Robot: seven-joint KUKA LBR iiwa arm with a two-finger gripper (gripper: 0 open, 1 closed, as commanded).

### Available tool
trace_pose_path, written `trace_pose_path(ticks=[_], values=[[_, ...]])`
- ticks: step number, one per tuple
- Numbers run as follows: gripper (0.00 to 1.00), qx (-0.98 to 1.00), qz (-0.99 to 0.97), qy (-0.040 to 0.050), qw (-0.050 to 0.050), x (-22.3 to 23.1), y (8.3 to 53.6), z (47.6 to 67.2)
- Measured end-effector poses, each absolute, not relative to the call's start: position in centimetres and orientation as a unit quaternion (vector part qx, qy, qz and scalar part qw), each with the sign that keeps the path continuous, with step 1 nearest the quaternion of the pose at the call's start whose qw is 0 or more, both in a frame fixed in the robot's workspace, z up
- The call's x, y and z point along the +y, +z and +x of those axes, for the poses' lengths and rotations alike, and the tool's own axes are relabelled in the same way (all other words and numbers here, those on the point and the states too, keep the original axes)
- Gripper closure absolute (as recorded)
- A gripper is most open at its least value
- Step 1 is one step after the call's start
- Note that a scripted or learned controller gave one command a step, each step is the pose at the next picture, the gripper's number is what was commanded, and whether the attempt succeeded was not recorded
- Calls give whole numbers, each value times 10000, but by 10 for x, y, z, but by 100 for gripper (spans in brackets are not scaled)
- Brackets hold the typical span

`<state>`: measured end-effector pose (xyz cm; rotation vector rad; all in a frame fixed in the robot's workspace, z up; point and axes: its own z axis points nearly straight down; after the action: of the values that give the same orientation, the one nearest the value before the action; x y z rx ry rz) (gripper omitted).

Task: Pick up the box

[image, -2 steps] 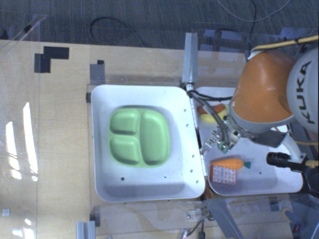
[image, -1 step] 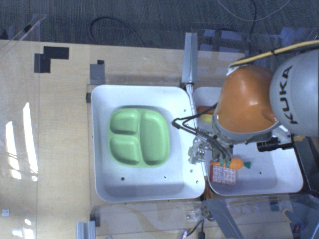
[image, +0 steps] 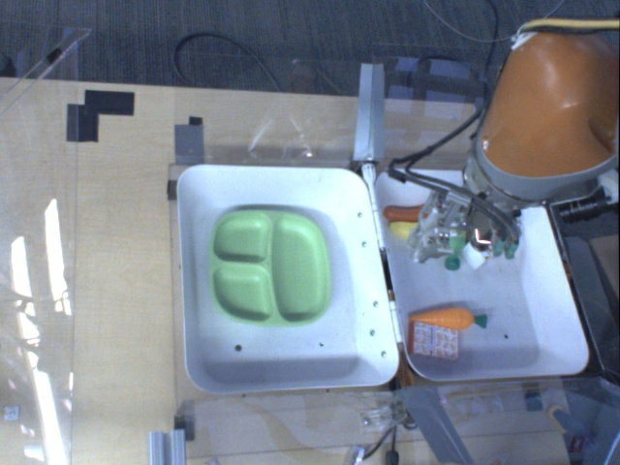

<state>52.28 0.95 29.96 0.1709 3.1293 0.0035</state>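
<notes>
Looking down at the right bin (image: 557, 352), we find the box (image: 434, 339), small, red and white, lying flat near the bin's front left corner. A carrot (image: 446, 319) lies just behind it, touching or nearly touching its back edge. Farther back, by the left wall, sit a red piece (image: 400, 213) and a yellow piece (image: 400, 230), too small for us to identify.

Our gripper (image: 455, 235) hangs over the back half of this bin, well apart from the box, under the arm's orange band (image: 547, 95); whether it is open or closed we cannot tell.

Risks, as we judge them: descending here would miss the box and meet the clutter beneath. At the box, the carrot could get caught or nudged, and the nearby walls may block the approach.

The left bin (image: 194, 356) holds a green tray (image: 271, 266).
</notes>
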Motion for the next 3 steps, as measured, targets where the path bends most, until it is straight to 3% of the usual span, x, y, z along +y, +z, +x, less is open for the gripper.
trace_pose_path(ticks=[1,2,3], values=[[100,9893,-1461,8,31,-51,288,542],[100,9803,-1976,13,6,2,243,507],[100,9668,-2554,11,44,45,316,563]])
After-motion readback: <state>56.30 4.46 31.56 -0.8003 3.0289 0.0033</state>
